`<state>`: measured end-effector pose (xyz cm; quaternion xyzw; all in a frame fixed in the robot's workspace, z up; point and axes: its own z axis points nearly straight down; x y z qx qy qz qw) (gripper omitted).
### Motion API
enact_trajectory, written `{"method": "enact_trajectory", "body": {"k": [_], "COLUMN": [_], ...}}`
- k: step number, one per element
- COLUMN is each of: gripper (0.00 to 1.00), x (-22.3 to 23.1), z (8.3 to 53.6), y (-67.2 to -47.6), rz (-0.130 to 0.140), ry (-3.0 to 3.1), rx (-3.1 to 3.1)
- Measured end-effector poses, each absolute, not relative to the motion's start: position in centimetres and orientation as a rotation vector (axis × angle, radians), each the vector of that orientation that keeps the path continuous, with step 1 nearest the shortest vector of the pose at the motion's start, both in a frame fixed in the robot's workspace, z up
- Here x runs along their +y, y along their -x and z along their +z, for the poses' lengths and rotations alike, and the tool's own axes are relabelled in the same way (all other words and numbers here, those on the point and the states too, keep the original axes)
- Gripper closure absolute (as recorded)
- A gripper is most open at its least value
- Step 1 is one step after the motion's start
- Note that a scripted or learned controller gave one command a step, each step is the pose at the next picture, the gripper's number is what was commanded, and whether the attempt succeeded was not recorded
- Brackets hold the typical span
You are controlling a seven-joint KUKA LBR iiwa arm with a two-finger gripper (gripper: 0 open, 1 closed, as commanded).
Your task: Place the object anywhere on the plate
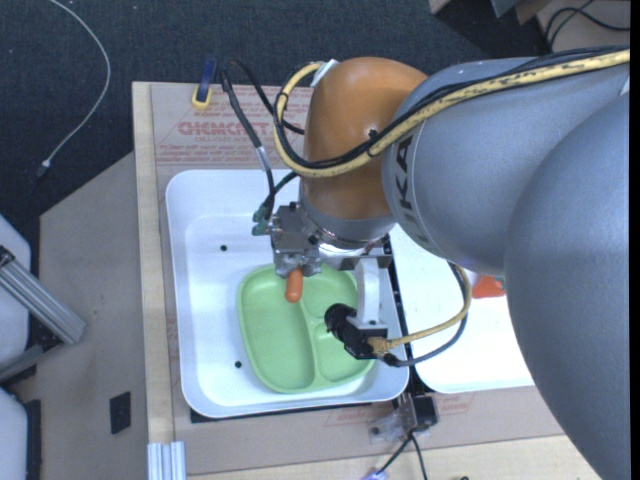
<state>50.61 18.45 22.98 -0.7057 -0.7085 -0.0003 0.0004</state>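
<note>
A light green divided plate (pixel 285 340) lies in the left white bin (pixel 200 298). My gripper (pixel 294 271) hangs over the plate's upper edge, with the orange wrist band and grey arm above it. A small orange object (pixel 294 287) sticks out below the fingertips, held between them, just above the plate's left compartment near the centre ridge.
The right white bin (pixel 470 368) is mostly covered by my arm; an orange item (pixel 488 288) peeks out in it beside the arm. Black and yellow cables loop around the wrist. The bench's wooden board surrounds both bins.
</note>
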Motion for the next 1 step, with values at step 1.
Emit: {"method": "enact_trajectory", "body": {"k": [1], "gripper": [0.0], "x": [18.27], "z": [22.99], "y": [-50.63], "rz": [0.0], "ry": [2.22], "rx": [-2.222]}}
